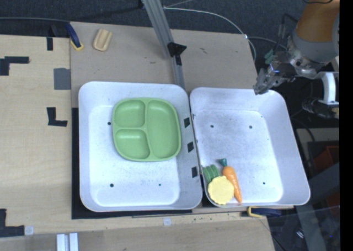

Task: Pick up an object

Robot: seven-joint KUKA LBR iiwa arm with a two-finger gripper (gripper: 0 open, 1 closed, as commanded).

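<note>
Two shallow white bins sit side by side on the bench. The left bin [94, 189] holds a green plate [146, 129] with three sections, lying flat toward the back of the bin. The right bin [276, 134] has a small cluster of toy food in its front left corner: a yellow round piece [220, 190], an orange carrot [232, 181] just beside it on the right, and a green piece [210, 171] touching them at the back. The arm [317, 21] reaches in from the right, and its gripper [263, 86] hangs over the back right corner of the right bin, well apart from the toy food. Whether the claw is wide or narrow cannot be told; nothing is seen held in it.
</note>
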